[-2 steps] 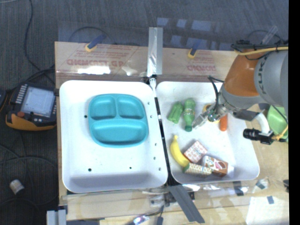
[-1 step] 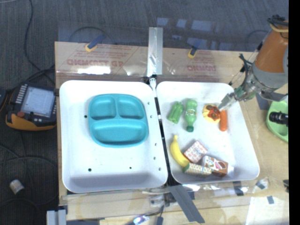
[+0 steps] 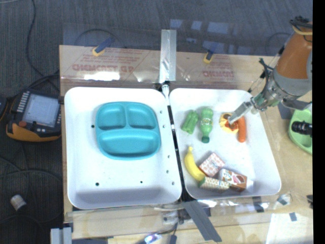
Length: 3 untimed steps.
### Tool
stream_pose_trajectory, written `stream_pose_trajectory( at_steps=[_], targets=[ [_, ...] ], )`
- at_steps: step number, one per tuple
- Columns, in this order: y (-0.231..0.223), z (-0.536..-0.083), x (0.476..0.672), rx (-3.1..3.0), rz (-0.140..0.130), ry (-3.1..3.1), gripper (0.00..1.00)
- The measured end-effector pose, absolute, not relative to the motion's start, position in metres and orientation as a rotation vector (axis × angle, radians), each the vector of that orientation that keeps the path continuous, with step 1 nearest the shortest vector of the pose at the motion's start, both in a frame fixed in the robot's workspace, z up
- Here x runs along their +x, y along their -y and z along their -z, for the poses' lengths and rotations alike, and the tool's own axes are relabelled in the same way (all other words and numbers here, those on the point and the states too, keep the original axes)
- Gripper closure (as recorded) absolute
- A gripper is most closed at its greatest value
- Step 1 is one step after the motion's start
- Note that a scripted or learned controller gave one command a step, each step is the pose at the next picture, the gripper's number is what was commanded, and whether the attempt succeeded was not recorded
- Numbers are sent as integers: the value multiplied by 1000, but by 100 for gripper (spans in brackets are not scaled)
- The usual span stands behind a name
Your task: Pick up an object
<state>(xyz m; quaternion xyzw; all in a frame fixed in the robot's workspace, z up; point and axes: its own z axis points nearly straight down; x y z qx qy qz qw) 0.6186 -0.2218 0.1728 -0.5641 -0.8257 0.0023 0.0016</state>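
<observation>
Dark grey carpet (image 3: 152, 6), trailing cables (image 3: 30, 85), perhaps a handheld controller (image 3: 33, 116)

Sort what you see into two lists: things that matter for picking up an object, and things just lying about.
For the job: gripper low in the right bin; yellow and orange toy beside it; carrot; green bottle; green pepper; banana; small boxes.

Lying about: teal divided tray in the left bin; handheld pendant on the floor.

Wooden bench (image 3: 284, 151), two white bins (image 3: 81, 151) (side by side), green object (image 3: 303, 131)
</observation>
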Motion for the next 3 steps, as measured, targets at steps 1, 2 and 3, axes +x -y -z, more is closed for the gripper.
stream_pose_trajectory(
  at_steps=[1,2,3],
  targets=[
    [221,-180,618,-1767,-12,2589,100],
    [221,-180,618,-1767,-13,2589,0],
    [217,-97,635,-1865,6,2525,0]
  ],
)
